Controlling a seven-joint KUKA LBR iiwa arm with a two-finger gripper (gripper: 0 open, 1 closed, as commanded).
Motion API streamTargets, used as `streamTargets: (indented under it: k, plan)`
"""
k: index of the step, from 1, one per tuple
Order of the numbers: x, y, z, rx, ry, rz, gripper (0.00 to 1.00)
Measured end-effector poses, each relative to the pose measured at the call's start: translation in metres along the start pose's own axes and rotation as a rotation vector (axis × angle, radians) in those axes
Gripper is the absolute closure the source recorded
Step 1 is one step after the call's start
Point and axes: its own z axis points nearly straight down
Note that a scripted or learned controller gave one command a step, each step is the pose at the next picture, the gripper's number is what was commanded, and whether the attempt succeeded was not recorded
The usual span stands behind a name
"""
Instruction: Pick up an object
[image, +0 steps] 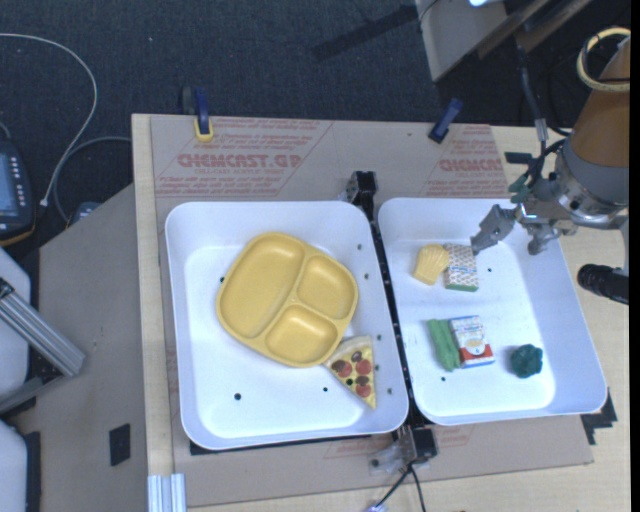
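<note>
My gripper (515, 234) hangs over the upper right part of the right bin (570, 400), its two fingers spread open with nothing between them. One fingertip (488, 232) is just up and right of a speckled box (461, 268), which lies against a pale yellow food piece (430, 264). Lower in the same bin lie a green bar (441, 343), a small carton (472, 340) touching it, and a dark green lump (526, 360).
The left bin (195, 400) holds a yellow divided plate (287, 298) and a pizza slice (355, 368) at the plate's lower right. A black clamp (361, 186) sits between the bins at the back. The arm's orange band (605, 120) rises at the right.
</note>
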Motion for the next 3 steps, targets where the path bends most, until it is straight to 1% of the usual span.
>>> streamTargets:
  k: [1,2,3]
  plan:
    - [0.000,0.002,-0.007,-0.014,-0.002,-0.003,0.00]
    - [-0.007,0.003,0.052,-0.010,-0.001,-0.002,0.00]
    - [0.001,-0.004,0.111,-0.007,0.000,-0.002,0.00]
